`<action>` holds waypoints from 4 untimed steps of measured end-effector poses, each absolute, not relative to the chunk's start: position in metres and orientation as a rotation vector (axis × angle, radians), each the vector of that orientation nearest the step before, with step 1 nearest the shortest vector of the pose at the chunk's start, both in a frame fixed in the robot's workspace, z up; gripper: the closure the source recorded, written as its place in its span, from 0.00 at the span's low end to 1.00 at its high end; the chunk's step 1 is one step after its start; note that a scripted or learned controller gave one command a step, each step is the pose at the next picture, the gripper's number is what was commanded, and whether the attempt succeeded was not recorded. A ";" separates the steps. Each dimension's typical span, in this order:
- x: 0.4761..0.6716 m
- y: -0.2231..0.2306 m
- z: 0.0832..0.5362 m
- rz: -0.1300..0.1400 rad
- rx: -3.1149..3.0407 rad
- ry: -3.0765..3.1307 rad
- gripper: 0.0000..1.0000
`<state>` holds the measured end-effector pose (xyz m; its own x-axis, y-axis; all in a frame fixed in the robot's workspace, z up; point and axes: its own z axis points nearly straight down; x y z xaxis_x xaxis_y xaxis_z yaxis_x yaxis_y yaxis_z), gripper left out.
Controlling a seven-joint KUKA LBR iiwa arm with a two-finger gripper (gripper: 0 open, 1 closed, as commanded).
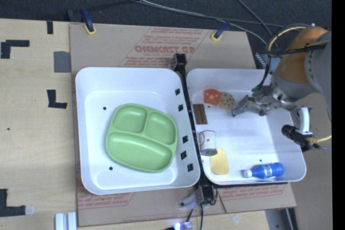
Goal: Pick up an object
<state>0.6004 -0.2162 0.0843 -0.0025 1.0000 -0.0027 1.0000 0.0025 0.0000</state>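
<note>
I saw the gripper (243, 107) right of centre over the right bin (280, 140), beside an orange block (211, 97); jaw state unclear.

The arm (308, 64) ran off the right edge of the camera view, so its upper links were cut away, and its wrist covered part of the right bin's far rim (253, 71). Print on the small white can (207, 141) was too small to read. The table (32, 132) was cut off at the left and bottom edges.
</note>
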 end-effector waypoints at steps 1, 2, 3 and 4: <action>0.602 -0.217 0.097 -0.001 2.213 2.219 1.00; 0.602 -0.219 0.139 0.001 2.219 2.222 1.00; 0.603 -0.212 0.201 0.004 2.216 2.221 1.00; 0.602 -0.218 0.246 0.002 2.217 2.220 1.00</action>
